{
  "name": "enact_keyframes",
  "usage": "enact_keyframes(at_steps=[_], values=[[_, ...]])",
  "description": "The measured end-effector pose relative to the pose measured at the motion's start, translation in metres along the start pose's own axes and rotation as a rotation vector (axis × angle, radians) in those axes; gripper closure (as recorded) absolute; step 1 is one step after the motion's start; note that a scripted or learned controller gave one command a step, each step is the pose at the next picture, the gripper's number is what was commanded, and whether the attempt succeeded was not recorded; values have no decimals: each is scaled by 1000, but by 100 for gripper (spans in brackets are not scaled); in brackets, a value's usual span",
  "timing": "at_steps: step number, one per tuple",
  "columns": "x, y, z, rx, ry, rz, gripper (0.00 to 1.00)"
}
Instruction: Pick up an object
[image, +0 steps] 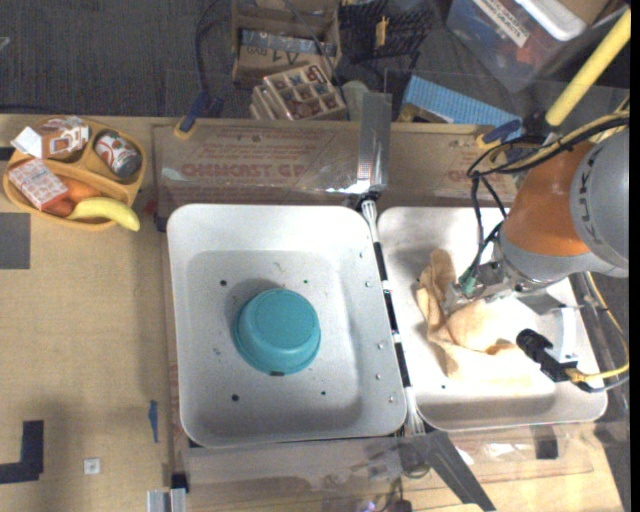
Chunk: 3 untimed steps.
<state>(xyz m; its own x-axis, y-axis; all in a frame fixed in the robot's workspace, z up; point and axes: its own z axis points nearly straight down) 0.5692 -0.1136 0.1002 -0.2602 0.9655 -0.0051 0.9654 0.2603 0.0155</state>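
Note:
A teal bowl (279, 331) lies upside down in the middle of the left bin (200, 260). A crumpled tan cloth (455, 318) lies in the right bin (410, 240), stretching from its left wall toward the middle. My gripper (470, 287) is down inside the right bin, right at the cloth's upper right part and touching it. The wrist and orange band hang over the bin's right side and hide the fingertips.
A yellow tray (30, 195) with a banana (105, 211) and food items sits on the bench at the far left. A cardboard strip (260, 165) runs behind the bins. Boxes and clutter lie beyond the bench's back edge.

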Motion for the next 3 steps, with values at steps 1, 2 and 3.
enact_keyframes(at_steps=[1,2,3], values=[[0,0,0,0,0,0,0],[-1,1,-9,-2,-2,2,100],[-3,1,-18,-4,-5,3,100]])
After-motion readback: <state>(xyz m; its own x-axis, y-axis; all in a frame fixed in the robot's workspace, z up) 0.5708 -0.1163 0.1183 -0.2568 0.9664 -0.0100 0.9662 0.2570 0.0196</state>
